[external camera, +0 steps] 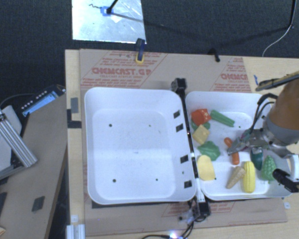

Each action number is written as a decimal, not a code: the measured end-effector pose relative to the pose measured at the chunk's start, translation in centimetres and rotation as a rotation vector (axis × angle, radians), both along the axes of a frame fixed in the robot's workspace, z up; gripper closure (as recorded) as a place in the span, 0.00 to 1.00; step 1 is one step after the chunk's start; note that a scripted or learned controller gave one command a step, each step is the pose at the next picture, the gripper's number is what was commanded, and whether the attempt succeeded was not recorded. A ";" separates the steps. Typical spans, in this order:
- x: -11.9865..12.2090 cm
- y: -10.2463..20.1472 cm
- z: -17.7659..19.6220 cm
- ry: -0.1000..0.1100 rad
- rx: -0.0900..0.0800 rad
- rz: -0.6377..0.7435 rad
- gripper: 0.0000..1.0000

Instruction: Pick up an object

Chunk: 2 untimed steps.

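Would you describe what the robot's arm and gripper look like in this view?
The arm is a rounded body with a wide orange band above a grey wrist. Black cables loop along its side. The gripper below is dark grey metal, and a dark bracket juts toward the bin's corner.

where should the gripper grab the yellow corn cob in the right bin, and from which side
Probably across the middle of the yellow plastic corn cob, coming straight down from above. It lies flat in the right white bin with its long axis running toward the near rim, so closing across its narrow width suits it. A tan cone-shaped piece lies close on one side, which leaves little room there.
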<state>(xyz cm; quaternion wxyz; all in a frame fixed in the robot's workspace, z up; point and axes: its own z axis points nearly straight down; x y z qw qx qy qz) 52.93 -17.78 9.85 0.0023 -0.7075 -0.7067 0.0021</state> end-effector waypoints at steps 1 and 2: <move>0.3 0.1 1.7 -0.009 -0.001 0.003 1.00; 0.3 0.2 1.7 -0.009 -0.001 0.003 0.00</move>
